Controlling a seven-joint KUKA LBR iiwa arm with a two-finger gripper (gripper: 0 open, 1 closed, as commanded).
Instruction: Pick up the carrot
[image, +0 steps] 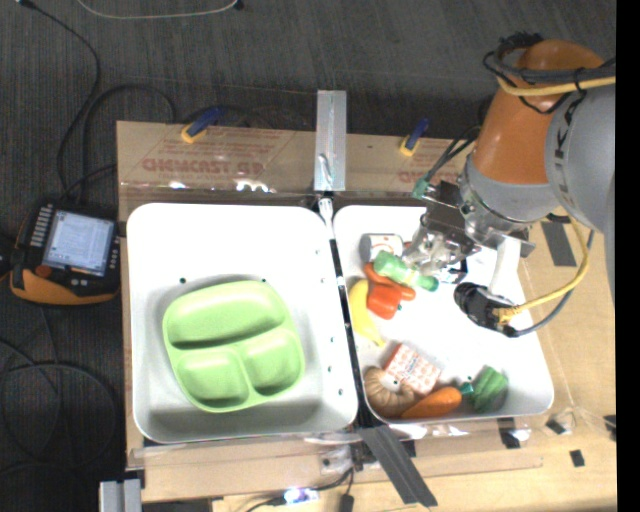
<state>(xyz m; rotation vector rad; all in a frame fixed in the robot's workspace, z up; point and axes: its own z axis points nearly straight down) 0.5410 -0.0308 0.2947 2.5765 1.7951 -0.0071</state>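
1 carrot (434, 404) lies near-right in the right bin (530, 385), long axis left-right (green top right). gripper (432, 252) hovers farther back; grip state: cannot tell.

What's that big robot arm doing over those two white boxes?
A grey and orange robot arm reaches over the right white bin, which holds a pile of toy food. Its claw hangs low at the back of that bin, just above a green and orange toy vegetable. The carrot it is meant to pick up lies untouched at the front edge of the same bin, beside a small pink box. The left bin holds a green divided tray.
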